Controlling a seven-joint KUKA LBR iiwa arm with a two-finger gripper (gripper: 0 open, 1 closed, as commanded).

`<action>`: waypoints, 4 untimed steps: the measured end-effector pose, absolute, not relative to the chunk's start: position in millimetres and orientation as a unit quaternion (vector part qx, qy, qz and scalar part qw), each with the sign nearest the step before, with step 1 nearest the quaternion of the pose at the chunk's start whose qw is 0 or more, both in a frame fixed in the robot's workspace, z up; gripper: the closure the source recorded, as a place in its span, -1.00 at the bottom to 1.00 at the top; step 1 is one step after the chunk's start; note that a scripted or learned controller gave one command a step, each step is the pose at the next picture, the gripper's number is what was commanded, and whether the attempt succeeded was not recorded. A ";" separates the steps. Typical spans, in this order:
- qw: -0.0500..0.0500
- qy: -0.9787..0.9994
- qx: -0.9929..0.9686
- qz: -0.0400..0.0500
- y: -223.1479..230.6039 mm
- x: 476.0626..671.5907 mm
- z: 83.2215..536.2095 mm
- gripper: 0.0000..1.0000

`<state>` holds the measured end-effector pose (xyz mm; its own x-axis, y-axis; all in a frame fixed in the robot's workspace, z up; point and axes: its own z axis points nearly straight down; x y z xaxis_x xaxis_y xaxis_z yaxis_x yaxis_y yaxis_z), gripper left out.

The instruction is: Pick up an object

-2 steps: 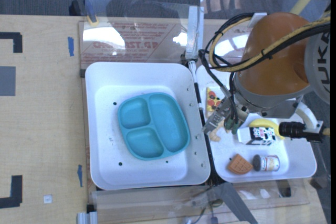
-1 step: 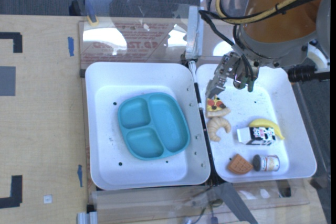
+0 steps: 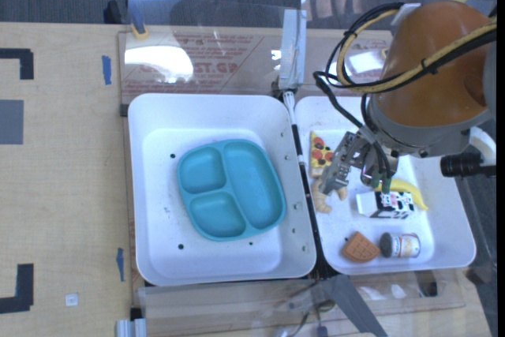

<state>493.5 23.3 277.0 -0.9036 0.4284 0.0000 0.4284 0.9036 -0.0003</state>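
My gripper [image 3: 345,167] is low in the right bin [image 3: 454,237], near its left wall, under the orange-banded wrist [image 3: 430,63]. Right beside it on the left lies a red and yellow pizza-slice toy [image 3: 318,152]. A tan piece [image 3: 331,185] sits directly beneath the gripper's tip, and I cannot see whether it is being gripped. A yellow banana [image 3: 410,191] and a black and white carton [image 3: 391,204] lie to the right of the gripper. Nearer the front are an orange waffle-like piece [image 3: 360,248] and a small can [image 3: 402,245].
The left bin [image 3: 150,249] holds a blue divided plate [image 3: 230,189]. A ridge [image 3: 301,170] separates the two bins. Clear plastic panels [image 3: 205,51] stand behind the bins. Cables [image 3: 347,59] loop off the arm over the back of the right bin.
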 end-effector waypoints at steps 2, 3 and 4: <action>-0.003 -0.964 0.267 -0.001 19.4 535.8 185.3 1.00; -0.002 -0.912 0.410 -0.001 52.7 521.1 185.3 1.00; -0.004 -0.813 0.582 0.000 52.6 522.0 212.5 1.00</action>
